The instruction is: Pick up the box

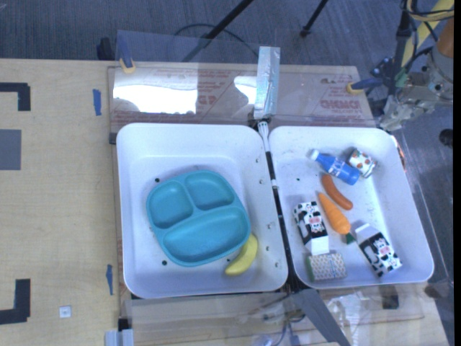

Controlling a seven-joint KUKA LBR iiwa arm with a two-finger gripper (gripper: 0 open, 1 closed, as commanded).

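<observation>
The gripper [409, 101] hangs at the far right of the scene, just outside the far right corner of the right bin [416, 206] and off the bin floor; it is too small and cluttered there to tell whether it is apart or together, and nothing shows in its grasp. In the right bin, a cow-print box [310, 222] lies near the left wall, its near end touching a speckled green block [326, 266] that sits close to the near rim. A second cow-print box [379, 253] lies towards the near right corner, just beside the right wall, with bare floor on its far side. Between the two boxes a carrot [335, 215] runs at a slant, touching or nearly touching the first box on its right side, and a sausage [336, 192] lies just beyond it. A blue bottle [334, 166] and a small can [361, 162] lie together near the far wall. The bin's far left corner is bare. The left bin [137, 161] holds a blue divided plate [198, 216] with a banana [245, 257] against its near right edge, and bare floor along its far wall.
</observation>
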